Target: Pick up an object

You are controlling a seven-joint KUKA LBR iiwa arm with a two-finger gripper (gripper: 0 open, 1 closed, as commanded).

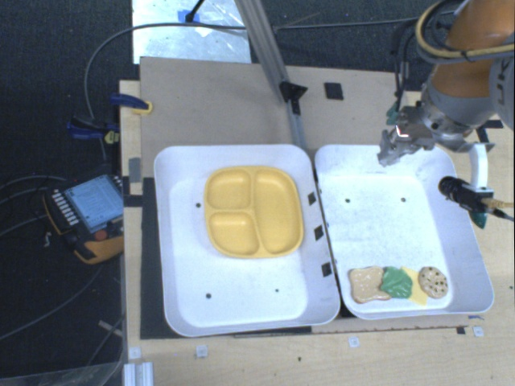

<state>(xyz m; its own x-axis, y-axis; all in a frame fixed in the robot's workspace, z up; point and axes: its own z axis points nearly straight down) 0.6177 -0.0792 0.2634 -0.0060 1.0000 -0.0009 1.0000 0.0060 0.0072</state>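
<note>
Camera view: end effector [394, 151] over right bin [386, 215] rim.

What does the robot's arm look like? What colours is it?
The arm is grey metal with a big rounded orange band near the top. Dark and yellowish cables loop around it beside the band. At its end sits a small grey gripper with a tiny reddish spot.

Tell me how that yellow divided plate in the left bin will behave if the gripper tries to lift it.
The yellow plate looks like moulded plastic, so probably stiff and light. It lies flat in the left bin with a low rim, so the gripper would likely need an edge pinch. Its smooth surface may slip, and held by one edge it would probably tilt.
</note>
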